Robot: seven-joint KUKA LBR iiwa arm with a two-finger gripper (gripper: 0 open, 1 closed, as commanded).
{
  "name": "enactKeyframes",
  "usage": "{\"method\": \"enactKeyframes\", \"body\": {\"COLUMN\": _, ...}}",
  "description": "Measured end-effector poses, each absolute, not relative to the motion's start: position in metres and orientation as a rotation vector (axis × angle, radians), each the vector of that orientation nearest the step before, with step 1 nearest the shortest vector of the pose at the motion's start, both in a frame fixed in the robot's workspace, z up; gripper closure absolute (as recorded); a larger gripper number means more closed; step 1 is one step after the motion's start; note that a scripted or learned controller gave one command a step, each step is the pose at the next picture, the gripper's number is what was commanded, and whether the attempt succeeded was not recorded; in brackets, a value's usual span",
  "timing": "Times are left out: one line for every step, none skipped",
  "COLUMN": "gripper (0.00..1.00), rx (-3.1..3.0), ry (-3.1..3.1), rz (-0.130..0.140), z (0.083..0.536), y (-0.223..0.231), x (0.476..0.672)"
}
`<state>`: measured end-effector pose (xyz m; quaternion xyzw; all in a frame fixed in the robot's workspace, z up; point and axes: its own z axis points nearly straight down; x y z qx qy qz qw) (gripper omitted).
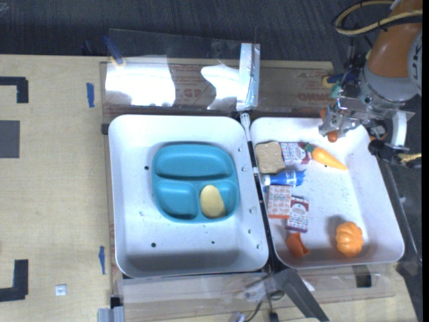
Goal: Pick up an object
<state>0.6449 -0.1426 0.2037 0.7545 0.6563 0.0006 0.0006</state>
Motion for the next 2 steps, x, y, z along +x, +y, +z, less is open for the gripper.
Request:
{"method": "enactKeyframes", "body": {"gripper": 1.00, "rx": 2.341, "ry": 2.104, "rz": -0.010, "z": 0.194, "y": -0.210, "x": 0.565}}
{"method": "enactKeyframes", "body": {"gripper": 1.00, "rx": 2.395, "ry": 2.040, "rz": -0.003, "z": 0.203, "y": -0.158, "x": 0.611}}
